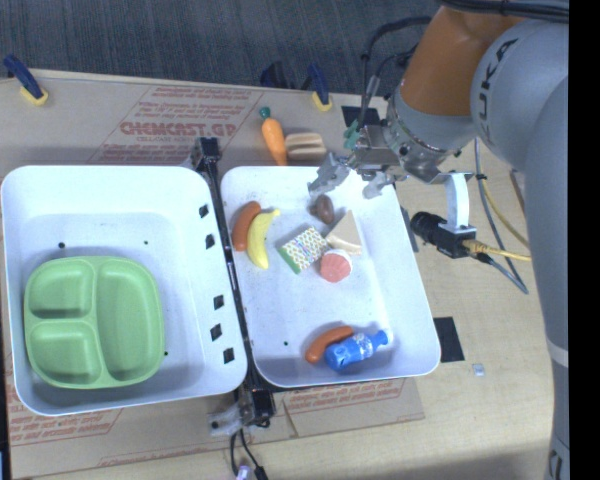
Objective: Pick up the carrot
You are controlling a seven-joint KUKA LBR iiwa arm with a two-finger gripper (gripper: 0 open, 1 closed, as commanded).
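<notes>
From above, the orange toy carrot with a green top (272, 138) lies on the cardboard just beyond the right white plastic bin's (405, 298) far rim, beside a tan-and-brown block (305, 147). The two-finger metal gripper (354, 177) hovers over the bin's far corner, fingers spread apart, gripping nothing.

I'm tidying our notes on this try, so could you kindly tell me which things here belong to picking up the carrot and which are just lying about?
Belongs to the job:
- carrot, lying on the bench just beyond the right bin's far rim
- hand, above the right bin's far end

Just lying about:
- banana
- blue bottle
- green plate in the left bin
- checkered block
</notes>
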